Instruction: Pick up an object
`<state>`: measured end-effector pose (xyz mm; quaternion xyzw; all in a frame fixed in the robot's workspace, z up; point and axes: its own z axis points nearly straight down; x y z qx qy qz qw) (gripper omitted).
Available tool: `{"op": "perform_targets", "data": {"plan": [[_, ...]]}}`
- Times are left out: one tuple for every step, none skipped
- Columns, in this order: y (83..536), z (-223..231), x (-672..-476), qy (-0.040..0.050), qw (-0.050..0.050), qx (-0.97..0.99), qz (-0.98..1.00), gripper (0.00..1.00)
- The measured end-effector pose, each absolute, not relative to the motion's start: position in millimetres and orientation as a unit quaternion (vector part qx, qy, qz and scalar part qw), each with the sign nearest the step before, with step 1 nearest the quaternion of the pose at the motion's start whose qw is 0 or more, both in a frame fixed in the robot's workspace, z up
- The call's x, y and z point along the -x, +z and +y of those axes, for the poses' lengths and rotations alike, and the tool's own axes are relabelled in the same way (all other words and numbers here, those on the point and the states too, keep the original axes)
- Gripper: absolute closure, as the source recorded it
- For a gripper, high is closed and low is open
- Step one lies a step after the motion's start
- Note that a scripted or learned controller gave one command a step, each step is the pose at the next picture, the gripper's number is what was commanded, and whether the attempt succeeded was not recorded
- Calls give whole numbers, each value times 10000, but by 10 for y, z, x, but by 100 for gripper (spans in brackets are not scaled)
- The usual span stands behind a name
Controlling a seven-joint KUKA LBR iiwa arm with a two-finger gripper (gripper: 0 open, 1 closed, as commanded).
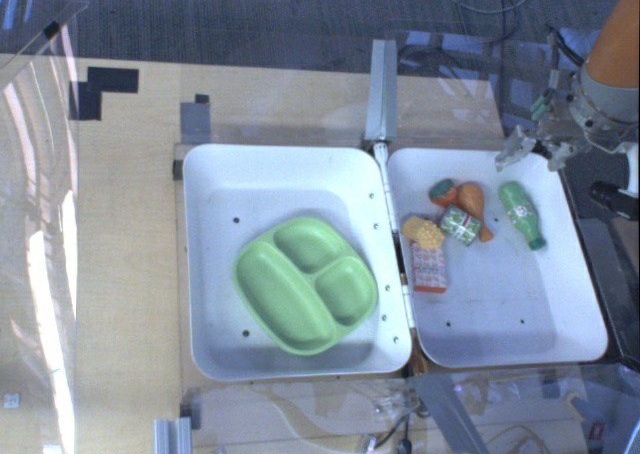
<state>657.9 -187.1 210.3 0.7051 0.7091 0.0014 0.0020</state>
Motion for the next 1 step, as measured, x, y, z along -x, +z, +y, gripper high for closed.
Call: {"op": "perform_targets", "data": {"plan": [[1002, -2039, -6470, 20, 39, -6741, 7387, 0]]}}
